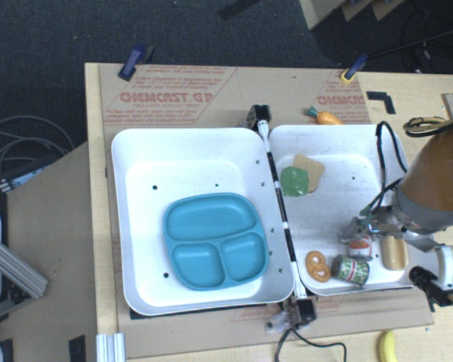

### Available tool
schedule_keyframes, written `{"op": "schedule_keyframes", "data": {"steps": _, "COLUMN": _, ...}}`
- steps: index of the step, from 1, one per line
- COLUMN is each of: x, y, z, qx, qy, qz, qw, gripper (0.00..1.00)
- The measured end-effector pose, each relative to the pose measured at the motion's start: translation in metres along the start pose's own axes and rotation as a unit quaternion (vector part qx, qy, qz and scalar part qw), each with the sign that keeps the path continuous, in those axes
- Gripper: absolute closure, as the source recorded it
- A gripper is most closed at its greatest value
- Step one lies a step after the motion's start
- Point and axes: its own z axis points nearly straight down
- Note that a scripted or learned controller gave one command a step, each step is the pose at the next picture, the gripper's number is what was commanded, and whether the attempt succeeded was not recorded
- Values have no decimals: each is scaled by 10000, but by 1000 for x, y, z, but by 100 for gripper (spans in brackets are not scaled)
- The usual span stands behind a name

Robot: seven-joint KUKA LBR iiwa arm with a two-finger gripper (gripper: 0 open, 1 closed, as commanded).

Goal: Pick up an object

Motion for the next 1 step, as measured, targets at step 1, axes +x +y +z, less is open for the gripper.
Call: {"op": "schedule_keyframes", "data": {"steps": 1, "x": 95, "y": 45, "z": -89, "qx": 14, "qy": 9, "qz": -18, "qw": 10000, "gripper": 100}}
